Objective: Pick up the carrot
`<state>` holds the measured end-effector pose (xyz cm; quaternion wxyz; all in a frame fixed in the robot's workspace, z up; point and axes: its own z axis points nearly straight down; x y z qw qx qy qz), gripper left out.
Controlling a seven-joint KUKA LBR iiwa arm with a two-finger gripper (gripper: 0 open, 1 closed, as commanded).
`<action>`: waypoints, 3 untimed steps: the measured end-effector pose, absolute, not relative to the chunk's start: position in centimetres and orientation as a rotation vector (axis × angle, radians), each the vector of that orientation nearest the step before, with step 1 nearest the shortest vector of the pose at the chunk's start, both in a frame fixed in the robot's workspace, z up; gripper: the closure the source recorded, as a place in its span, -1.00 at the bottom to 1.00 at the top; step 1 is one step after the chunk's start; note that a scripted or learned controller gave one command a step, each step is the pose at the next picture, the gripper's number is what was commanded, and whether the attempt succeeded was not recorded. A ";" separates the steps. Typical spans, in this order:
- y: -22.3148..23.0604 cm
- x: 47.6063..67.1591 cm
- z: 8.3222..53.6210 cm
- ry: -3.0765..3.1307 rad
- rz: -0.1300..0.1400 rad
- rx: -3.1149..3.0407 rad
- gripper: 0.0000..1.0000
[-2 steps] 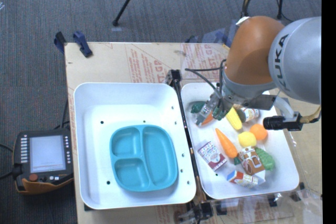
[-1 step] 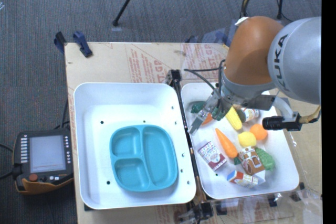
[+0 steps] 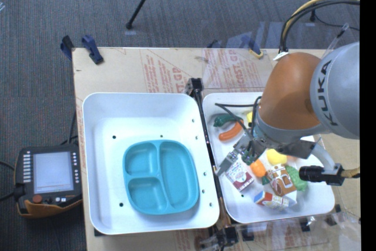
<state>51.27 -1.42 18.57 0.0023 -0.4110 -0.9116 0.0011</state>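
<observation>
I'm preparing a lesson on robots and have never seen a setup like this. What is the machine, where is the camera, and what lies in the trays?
One camera looks down at a slant on a bench. The grey and orange shape on the right is a robot arm; its claw reaches down into the right bin, among toy food: an orange carrot with a green top, small packets, other bits. The left bin holds a blue divided plate. Nothing is visibly held by the claw.

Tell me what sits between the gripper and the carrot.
Nothing visible. The carrot lies exposed in the right bin, up and left of the gripper, with bare bin floor between them. The other packets sit lower right.
</observation>
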 end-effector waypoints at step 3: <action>-9.0 58.4 10.0 -2.677 0.003 -1.636 1.00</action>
